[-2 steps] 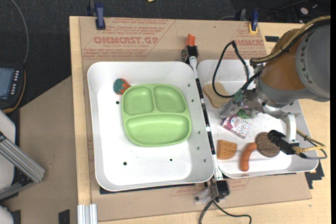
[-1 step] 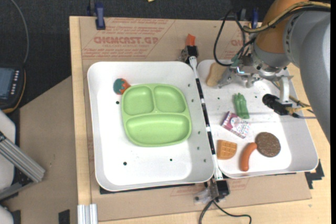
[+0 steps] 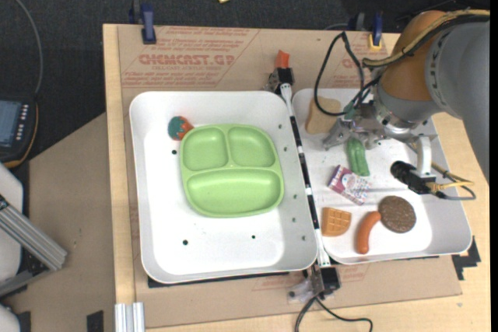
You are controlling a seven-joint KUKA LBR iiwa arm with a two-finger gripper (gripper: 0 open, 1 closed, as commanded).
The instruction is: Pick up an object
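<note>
The arm reached in from three o'clock, and its gripper [image 3: 359,138] hung low over the right bin [image 3: 451,233], at the bin's twelve o'clock end. A green pickle-like piece [image 3: 358,157] lay directly under it, running toward six o'clock, with the metal fingers seeming to sit astride its upper end. Whether they were spread or pinched on it could not be told, so no hold could be claimed.

Toward six o'clock in the same bin lay a pink-and-white packet [image 3: 347,184], a waffle piece [image 3: 336,221], a hot dog sausage [image 3: 366,232] and a brown round patty [image 3: 397,214]. The left bin [image 3: 152,167] carried a green divided plate [image 3: 231,169] and a small red-and-green toy [image 3: 180,127].

This looked like the grasp stage. The next move would need a firm close across the green piece, then a straight lift.
</note>
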